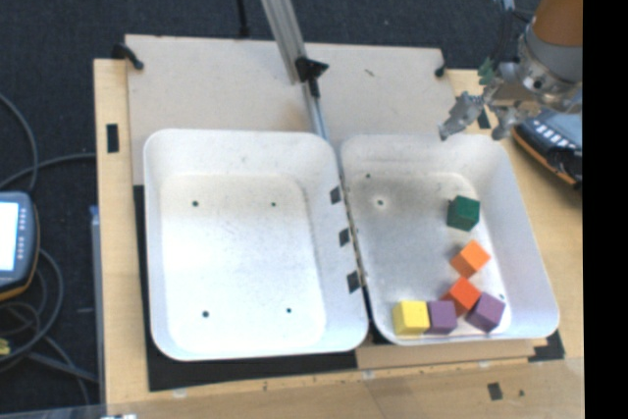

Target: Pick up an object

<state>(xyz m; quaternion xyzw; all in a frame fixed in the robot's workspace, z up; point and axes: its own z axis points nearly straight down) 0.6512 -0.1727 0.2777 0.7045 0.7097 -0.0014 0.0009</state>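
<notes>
The right bin (392, 211) holds several small cubes. A green cube (463, 212) lies near its right wall, with an orange cube (472, 258) below it. Along the near edge sit a yellow cube (411, 316), a purple cube (442, 316), a second orange cube (463, 292) and a second purple cube (486, 310), packed close together. My gripper (478, 121) hangs above the bin's far right corner, well up from the cubes. Its fingers look spread, with nothing between them.
The left bin (235, 211) lies beside the right one. A slanted aluminium post (280, 10) comes down to the gap between the bins at the far side. A handheld screen (15, 240) and cables lie off the bench's left edge.
</notes>
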